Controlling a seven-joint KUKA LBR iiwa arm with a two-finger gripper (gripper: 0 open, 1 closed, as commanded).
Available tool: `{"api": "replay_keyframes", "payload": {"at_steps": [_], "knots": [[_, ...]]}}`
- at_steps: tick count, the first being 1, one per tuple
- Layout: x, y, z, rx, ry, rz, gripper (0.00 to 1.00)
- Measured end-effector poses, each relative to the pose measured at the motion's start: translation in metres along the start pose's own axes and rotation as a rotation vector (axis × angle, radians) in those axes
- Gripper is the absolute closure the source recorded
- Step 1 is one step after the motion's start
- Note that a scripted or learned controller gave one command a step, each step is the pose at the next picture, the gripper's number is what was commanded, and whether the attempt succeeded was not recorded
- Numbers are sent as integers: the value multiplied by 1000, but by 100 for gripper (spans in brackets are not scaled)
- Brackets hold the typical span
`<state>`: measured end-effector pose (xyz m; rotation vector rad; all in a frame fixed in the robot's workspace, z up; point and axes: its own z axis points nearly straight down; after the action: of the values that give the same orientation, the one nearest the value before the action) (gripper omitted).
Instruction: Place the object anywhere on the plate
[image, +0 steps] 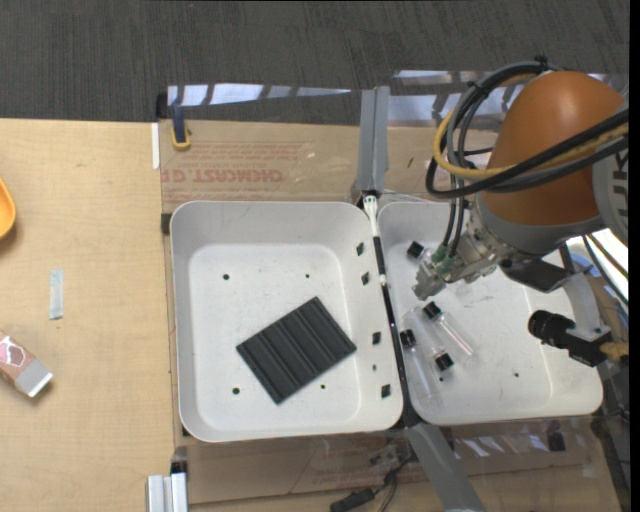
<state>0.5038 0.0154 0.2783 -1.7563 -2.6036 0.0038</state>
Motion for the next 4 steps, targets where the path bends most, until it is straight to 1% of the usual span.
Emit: {"api": "replay_keyframes", "payload": {"at_steps": [1,2,3,4], "knots": [[69,35,47,1,0,-33,100],[132,56,95,2,0,59,100],[131,56,95,2,-1,60,0],[144,87,23,1,-2,322,0]]}}
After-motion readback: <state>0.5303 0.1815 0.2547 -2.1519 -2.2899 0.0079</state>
